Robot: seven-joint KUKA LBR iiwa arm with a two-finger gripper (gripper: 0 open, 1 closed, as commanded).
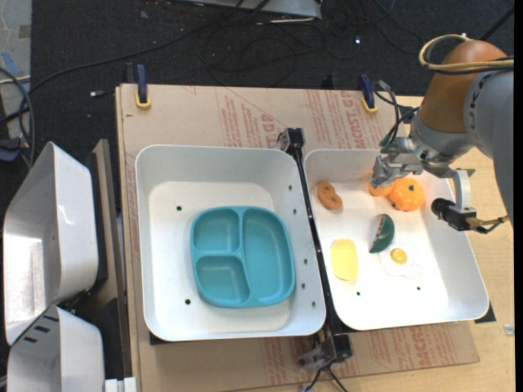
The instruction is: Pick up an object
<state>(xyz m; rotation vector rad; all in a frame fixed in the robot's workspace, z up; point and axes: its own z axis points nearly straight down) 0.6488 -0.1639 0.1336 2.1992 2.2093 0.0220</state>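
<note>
My gripper (386,172) hangs low over the far part of the right bin (458,300), right above a small orange piece (377,189) that it partly hides. An orange fruit with a green stem (407,195) lies just to the right of it, touching or nearly touching the gripper. A brown ring-shaped pastry (329,194) sits to the left near the bin's inner wall. Nearer the front lie a dark green slice (382,234), a fried egg (399,259) and a pale yellow block (344,260).
The left bin (163,178) holds a teal divided plate (242,256). A black divider clamp (294,140) sits between the bins at the back. White tubs (45,235) stand off the bench on the left. Cables cross the dark floor behind.
</note>
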